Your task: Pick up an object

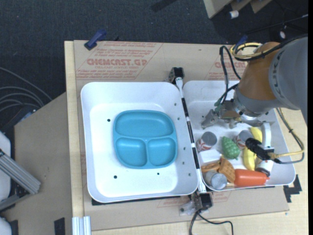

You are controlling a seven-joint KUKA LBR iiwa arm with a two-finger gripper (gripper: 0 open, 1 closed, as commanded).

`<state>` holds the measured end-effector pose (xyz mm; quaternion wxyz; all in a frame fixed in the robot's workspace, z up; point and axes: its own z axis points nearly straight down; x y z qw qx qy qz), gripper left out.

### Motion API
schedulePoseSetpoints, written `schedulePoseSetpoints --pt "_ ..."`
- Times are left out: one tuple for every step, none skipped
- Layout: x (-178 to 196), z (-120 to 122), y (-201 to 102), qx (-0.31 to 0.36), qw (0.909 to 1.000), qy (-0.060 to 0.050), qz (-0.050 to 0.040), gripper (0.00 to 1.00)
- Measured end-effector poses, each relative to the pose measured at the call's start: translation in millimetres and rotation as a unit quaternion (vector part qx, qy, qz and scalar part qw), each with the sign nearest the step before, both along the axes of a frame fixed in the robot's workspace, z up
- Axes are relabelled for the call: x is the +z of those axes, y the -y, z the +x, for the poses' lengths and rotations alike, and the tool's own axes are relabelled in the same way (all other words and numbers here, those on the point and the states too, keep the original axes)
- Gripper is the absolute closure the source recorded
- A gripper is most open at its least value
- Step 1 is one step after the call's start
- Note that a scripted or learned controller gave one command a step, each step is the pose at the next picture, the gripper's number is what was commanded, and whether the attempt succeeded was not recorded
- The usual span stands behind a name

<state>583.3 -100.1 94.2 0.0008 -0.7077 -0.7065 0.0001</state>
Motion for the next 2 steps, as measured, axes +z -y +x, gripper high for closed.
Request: schedulePoseSetpoints --pt "-10 44 14 0.001 1.0000 0.001 -0.0006 0.00" --pt "-10 -18 8 0.000 1.0000 -0.001 -0.0001 0.00"
